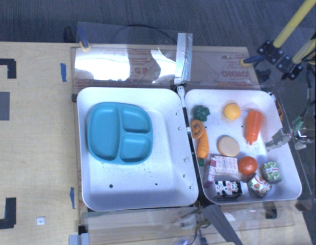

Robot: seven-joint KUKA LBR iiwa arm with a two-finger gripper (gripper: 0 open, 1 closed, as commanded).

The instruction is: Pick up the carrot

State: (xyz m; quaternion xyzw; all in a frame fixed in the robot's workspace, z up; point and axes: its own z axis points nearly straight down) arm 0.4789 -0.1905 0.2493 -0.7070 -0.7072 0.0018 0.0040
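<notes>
Right white bin (290, 188), carrot (253, 125) just left of end effector (280, 138), perhaps touching, grip state unclear.

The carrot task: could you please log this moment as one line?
carrot: lying in right bin | gripper: right of carrot, apart | grasp: not yet

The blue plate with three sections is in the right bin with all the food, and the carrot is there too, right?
Not quite. The blue plate sits in the left bin, away from the food. The carrot is in the right bin with the other food, as the camera view shows.
</notes>
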